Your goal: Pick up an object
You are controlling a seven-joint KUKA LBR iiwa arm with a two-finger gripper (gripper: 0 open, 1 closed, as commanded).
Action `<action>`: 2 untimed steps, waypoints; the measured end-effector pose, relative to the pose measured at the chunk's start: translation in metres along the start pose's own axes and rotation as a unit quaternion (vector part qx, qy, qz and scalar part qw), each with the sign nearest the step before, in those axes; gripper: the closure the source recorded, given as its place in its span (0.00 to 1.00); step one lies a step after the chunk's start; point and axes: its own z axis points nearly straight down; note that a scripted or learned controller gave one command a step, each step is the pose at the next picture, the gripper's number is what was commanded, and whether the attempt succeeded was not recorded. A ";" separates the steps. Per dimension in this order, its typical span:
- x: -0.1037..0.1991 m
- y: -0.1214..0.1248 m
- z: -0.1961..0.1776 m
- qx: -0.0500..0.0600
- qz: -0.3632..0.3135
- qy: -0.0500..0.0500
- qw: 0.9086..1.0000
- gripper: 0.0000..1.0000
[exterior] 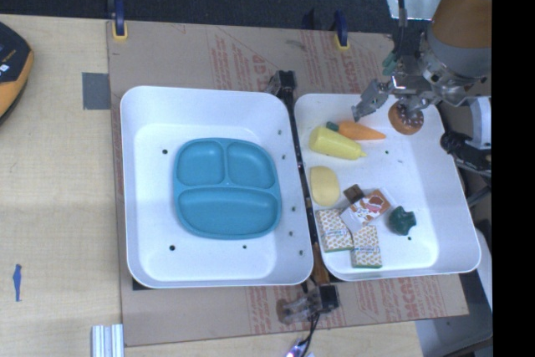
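Note:
My gripper hangs over the far end of the right bin with its fingers spread open and nothing between them. Its left fingertip is just above and left of an orange carrot. A brown round piece lies right under the right finger; I cannot tell whether they touch. A yellow pointed piece lies beside the carrot, and a pale yellow lump sits below it. Nearer the front are a small brown and white packet, two printed sachets and a dark green piece.
The left bin holds a blue divided plate. Black clips sit where the bins meet. Blue clamps pin the cardboard at the back. An orange and black object lies at the far left.

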 end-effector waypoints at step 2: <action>-0.002 -0.034 0.173 0.005 0.002 0.000 1.000 0.00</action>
